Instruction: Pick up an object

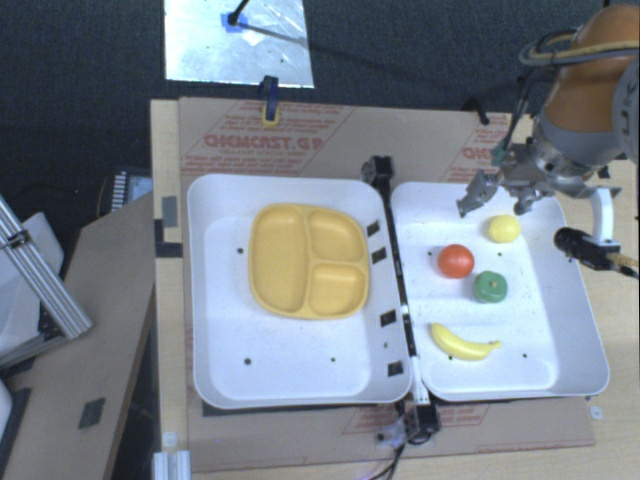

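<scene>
The gripper (500, 203) hangs over the far edge of the right bin (575, 373), its two fingers (473, 199) spread wide with nothing between them. A small round yellow fruit (504, 229) lies just below, at about six o'clock from the fingertips, not touching. Glossy plastic pieces sit nearer: a red tomato (456, 260), a green round fruit (490, 286), a curved banana (462, 343). The left bin (215, 368) holds a yellow three-section tray (305, 260).
</scene>
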`<state>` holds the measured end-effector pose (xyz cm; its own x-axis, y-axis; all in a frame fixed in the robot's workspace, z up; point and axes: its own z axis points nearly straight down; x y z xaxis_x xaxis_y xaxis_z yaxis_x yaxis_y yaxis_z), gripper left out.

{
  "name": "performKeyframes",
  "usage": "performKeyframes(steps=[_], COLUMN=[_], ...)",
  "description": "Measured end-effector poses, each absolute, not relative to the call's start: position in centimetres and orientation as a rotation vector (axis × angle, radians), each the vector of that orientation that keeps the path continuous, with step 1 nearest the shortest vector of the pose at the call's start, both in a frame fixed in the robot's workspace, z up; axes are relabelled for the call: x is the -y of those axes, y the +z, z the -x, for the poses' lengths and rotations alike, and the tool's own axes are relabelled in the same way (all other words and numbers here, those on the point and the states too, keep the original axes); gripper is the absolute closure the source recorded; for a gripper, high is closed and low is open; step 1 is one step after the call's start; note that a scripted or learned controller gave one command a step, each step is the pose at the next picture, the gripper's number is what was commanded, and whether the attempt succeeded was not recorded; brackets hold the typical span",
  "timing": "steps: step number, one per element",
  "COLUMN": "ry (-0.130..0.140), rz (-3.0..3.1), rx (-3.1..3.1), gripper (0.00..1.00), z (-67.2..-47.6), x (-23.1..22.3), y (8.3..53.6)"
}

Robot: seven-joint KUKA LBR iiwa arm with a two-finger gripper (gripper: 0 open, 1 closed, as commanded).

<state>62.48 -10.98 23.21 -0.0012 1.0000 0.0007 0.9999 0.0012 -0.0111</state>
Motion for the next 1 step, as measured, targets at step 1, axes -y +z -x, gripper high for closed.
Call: performKeyframes(steps=[1], ry=[-0.001], rz=[2.219], rx=[2.226], gripper=[0.0], z=[-62.7], x=[10.96], y=[23.98])
